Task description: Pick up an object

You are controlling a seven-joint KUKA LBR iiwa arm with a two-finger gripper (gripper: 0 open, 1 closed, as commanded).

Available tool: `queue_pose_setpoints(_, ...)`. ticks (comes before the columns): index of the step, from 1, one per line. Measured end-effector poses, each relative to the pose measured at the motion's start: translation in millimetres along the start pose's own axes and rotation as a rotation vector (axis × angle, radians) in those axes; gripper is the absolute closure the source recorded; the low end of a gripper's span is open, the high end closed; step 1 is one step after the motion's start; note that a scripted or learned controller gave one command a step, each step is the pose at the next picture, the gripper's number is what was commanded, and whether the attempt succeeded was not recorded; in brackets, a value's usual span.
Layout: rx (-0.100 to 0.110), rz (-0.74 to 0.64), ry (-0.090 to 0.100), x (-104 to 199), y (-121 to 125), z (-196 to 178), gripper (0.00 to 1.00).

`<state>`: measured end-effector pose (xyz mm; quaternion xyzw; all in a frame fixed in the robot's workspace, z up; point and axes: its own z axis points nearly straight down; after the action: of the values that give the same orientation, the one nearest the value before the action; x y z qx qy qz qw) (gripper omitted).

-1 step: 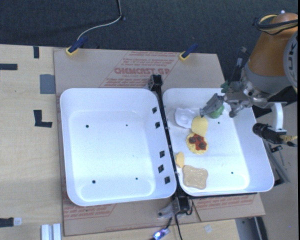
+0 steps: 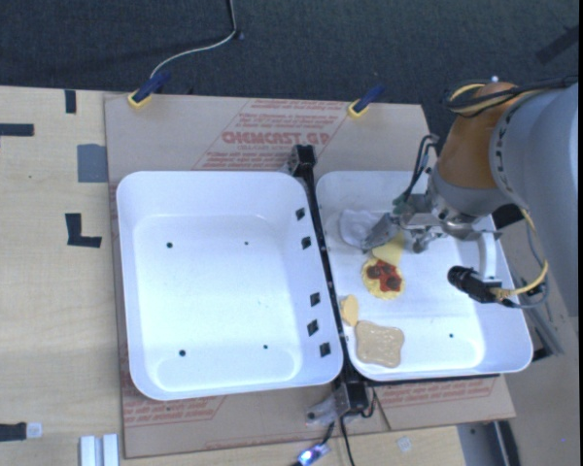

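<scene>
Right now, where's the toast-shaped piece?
In the camera view the toast-shaped piece lies in the right bin, near its front edge, beside the divider, just below the small yellow piece.

The grey arm point(image 2: 534, 153) enters from three o'clock, its orange band point(image 2: 466, 149) just above the wrist. The gripper point(image 2: 387, 231) points toward nine o'clock, angled downward, fingers close together.
</scene>
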<state>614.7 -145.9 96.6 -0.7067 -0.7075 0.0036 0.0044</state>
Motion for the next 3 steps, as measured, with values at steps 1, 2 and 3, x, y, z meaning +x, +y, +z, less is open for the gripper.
queue_pose_setpoints(1,-0.009,0.0,-0.001,0,2,-18,1.0)
queue_pose_setpoints(2,-0.012,0.004,-0.003,-25,-54,12,1.0)
queue_pose_setpoints(3,-0.02,-0.006,-0.003,-10,59,10,1.0)
